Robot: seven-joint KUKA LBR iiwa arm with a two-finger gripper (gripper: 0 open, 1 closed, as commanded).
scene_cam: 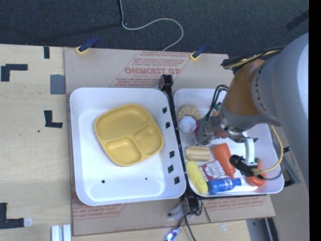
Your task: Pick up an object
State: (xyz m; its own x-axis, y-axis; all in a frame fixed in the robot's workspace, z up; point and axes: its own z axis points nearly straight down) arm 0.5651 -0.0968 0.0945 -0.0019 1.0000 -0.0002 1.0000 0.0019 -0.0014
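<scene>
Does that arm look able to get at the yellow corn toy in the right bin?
Probably yes. The corn lies uncovered along the right bin's left wall, with the gripper just above it; the hot dog bun and blue bottle crowd it.

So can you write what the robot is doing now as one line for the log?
phase: reaching | gripper: low in right white bin, beside small white ball | held: unclear | yellow divided plastic plate: left bin

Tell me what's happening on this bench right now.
A grey robot arm reaches from the right into the right bin, low over a clutter of toy food: a corn cob, a blue bottle, an orange carrot. The left bin holds a yellow divided plate. No grasp is visible.
</scene>
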